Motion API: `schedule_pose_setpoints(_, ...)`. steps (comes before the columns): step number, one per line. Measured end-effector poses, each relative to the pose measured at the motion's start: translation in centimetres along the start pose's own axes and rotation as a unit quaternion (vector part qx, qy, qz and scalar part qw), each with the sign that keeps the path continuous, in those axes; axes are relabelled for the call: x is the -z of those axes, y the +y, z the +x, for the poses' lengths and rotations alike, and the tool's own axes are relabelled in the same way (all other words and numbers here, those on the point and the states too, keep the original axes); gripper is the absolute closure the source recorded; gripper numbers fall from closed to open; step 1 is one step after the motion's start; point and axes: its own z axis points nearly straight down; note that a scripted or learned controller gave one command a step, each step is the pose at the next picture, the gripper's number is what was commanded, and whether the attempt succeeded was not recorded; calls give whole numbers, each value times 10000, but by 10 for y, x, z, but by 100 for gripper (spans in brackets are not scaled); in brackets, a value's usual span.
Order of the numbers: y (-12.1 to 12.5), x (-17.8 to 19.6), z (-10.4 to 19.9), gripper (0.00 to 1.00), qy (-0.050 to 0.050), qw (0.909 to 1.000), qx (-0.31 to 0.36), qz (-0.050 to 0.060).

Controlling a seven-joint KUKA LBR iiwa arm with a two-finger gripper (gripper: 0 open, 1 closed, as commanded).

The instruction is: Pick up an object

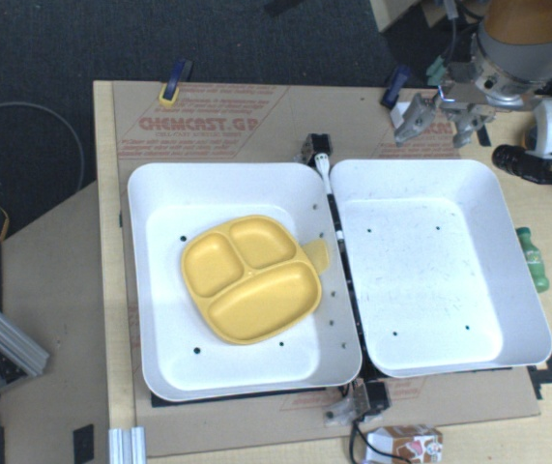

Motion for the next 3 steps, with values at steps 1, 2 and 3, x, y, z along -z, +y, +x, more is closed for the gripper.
schedule_pose_setpoints(1,-50,170,66,0,5,9999,42,-113)
schedule_pose_setpoints(2,-121,254,128,0,18,10000,44,-77)
schedule_pose_setpoints(3,-179,257,165,0,8,10000,31,0)
